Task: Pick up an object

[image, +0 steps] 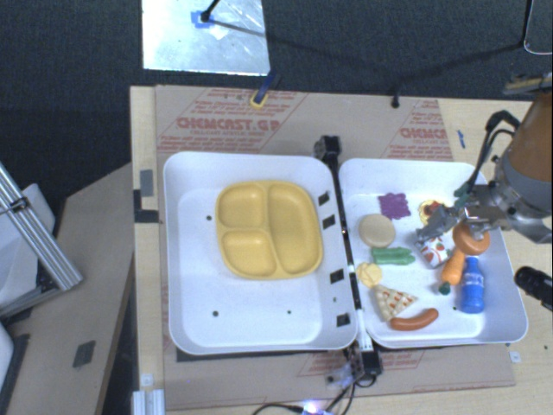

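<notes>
I've got the arm (527, 167) reaching in from the right over the right bin (501, 322). Gripper (442, 221) sits low among the toys near the bin's middle; I can't tell its state, it's grey clutter against the objects. Nothing visibly lifted.

Right bin contents, quick pass:
- purple piece (394, 204) toward the far side, left of the gripper
- small yellow-red item (429, 207) just beside the gripper, partly hidden
- tan round bun (377, 229) left-centre
- green pickle shape (393, 255) just below the bun, lying flat
- red-white small can (435, 252) right under the gripper tip, touching or nearly, can't say which
- orange round thing (472, 239) under the wrist
- orange carrot (452, 269) tilted, just beside the blue bottle (471, 285)
- small yellow piece (370, 273) near the divider
- pizza slice (393, 301) near front
- sausage (414, 320) at the front edge, lying flat

Left bin (186, 318) holds a yellow divided plate (266, 229), three compartments, roughly centred.

Both bins sit on cardboard (225, 124) on the table (95, 232). Metal sheet (203, 24) on the dark floor at the top.
</notes>
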`<move>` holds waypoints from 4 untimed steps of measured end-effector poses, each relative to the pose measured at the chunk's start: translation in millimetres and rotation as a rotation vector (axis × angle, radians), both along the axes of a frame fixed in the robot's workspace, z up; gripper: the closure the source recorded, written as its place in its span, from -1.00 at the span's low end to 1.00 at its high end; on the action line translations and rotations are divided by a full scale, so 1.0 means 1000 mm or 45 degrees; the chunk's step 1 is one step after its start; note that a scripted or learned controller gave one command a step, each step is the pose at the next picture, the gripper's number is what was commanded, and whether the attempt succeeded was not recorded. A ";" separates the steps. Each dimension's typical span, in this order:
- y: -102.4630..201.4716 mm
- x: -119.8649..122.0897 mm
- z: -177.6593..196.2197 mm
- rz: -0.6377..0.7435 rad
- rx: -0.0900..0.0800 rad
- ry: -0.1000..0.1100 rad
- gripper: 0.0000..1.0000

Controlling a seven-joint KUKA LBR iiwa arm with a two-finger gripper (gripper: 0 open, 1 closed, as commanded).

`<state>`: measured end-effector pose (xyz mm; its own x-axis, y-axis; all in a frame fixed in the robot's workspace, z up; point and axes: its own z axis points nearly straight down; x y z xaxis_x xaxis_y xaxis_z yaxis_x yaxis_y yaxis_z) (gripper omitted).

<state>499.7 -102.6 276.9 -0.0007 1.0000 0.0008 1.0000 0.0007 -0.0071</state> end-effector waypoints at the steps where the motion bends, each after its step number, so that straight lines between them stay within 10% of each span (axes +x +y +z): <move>1: 0.000 0.001 0.004 0.002 -0.001 -0.009 -1.00; 4: -0.010 0.008 -0.173 0.001 0.002 -0.003 -1.00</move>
